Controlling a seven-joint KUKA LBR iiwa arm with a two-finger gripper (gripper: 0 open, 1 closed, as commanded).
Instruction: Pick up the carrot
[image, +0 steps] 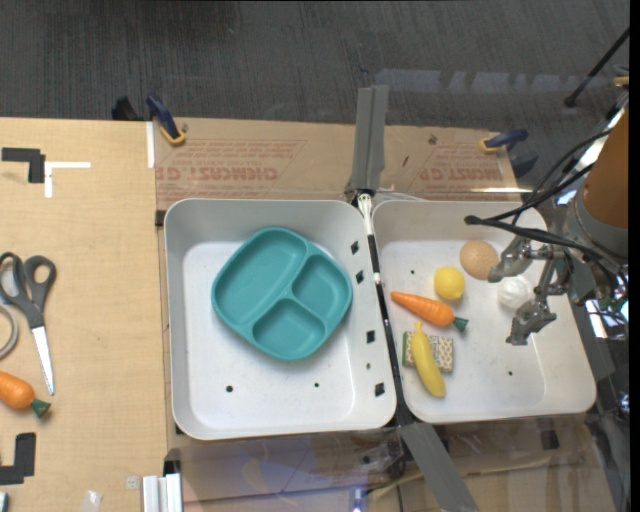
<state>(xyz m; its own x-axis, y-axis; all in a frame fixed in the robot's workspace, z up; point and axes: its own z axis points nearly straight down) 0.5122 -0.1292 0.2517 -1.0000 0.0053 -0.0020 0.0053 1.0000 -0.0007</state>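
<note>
The carrot (426, 309) lay slantwise in the right bin (560, 395), green tip lower-right. The gripper (532, 295) hovered nearby, fingers apparently parted, grasping nothing. Cardboard (250, 160) lettering looked mirrored, unreadable.

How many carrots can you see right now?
2. One carrot lies in the right bin, beside the lemon. The second carrot lies on the bench at far left, below the scissors.

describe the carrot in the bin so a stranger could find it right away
Look in the right-hand white bin, near its left wall. The carrot lies slanted just below the round yellow lemon and above the banana. It is the one orange, tapered piece there, with a green stub.
</note>
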